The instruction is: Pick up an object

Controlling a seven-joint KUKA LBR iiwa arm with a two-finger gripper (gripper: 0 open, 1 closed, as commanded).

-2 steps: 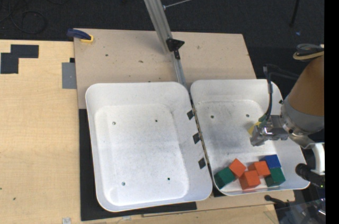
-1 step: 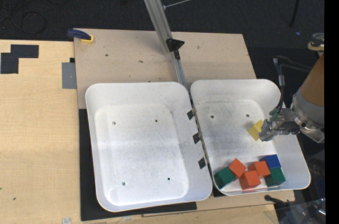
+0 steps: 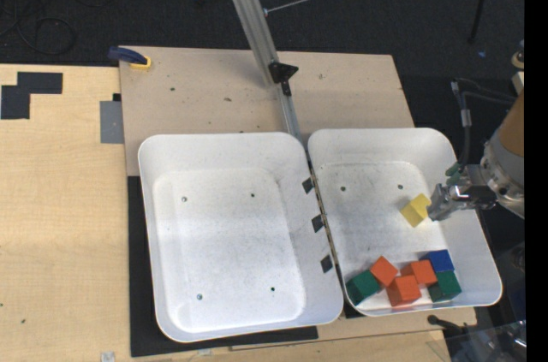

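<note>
Two shallow white bins side by side on the worktop (image 3: 257,95): left bin (image 3: 163,159) and right bin (image 3: 377,142), touching along their inner walls, with small black clips at the seam. In the right bin, a yellow block (image 3: 416,210) tilted, alone near the middle-right. Just beside it on the right, the tool (image 3: 443,204), reaching in over the bin's right rim, its tip close to or touching the block; whether spread or pressed together, cannot tell. No block visibly between its parts. Toward the near corner of the same bin, a tight cluster: green block (image 3: 365,286), orange block (image 3: 384,270), a second orange block (image 3: 404,290), a third orange block (image 3: 423,272), blue block (image 3: 440,259), dark green block (image 3: 445,289). Behind the bins, a slanted aluminium rail (image 3: 253,9) rising from the worktop.
</note>
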